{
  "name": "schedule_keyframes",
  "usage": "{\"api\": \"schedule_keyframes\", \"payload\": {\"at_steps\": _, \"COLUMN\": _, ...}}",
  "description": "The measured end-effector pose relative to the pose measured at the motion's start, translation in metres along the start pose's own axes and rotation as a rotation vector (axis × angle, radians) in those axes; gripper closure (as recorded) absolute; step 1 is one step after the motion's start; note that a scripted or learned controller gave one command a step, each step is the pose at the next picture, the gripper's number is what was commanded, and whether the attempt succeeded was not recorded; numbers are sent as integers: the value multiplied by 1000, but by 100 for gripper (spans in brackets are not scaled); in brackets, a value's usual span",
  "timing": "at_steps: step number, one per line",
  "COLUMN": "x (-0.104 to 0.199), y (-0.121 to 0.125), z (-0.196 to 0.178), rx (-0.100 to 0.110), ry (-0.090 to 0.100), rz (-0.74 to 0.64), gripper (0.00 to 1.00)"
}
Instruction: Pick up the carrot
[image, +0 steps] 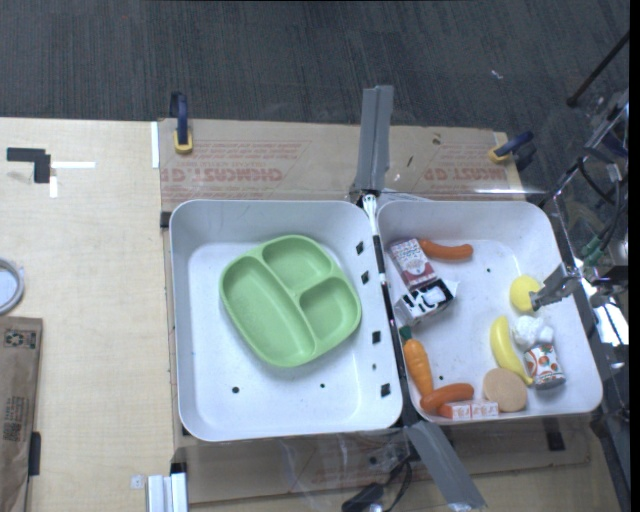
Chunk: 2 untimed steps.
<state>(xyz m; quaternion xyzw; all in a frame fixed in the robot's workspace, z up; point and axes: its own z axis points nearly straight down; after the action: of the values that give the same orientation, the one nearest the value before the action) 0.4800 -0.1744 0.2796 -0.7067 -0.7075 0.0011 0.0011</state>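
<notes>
A: Carrot (418, 368) lies in the right bin (480, 220), near its front-left corner, close to the wall shared with the left bin (185, 330). A hot dog (447, 396) lies just beside its lower end.

B: Room around it?

A: Bare white floor to its right and above, up to a black-and-white carton (428, 298). The wall on its left is tight.

B: The far edges?

A: A banana (505, 347), a lemon (525, 292), a small white-and-red bottle (542, 362) and a round bread roll (505, 390) crowd the right side. A second hot dog (447, 250) and a red-and-white carton (410, 262) sit near the back wall.

B: The gripper?

A: The gripper (552, 292) shows at the right bin's right rim, touching or just beside the lemon, well apart from the carrot. Whether it is clenched or released, I cannot tell.

B: The surface and the room?

A: The left bin holds a green divided plate (290, 298), with open floor all round it. The bench (80, 300) is pale wood, with clamps (180, 135) at the back edge and dark carpet (300, 50) beyond.
</notes>
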Motion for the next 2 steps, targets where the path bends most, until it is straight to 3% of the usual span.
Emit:
{"api": "schedule_keyframes", "payload": {"at_steps": 1, "x": -9, "y": 70, "z": 164, "rx": -1, "ry": 0, "rz": -121, "gripper": 0}}
{"api": "schedule_keyframes", "payload": {"at_steps": 2, "x": 73, "y": 55, "z": 189, "rx": 0, "ry": 1, "rz": -265, "gripper": 0}}
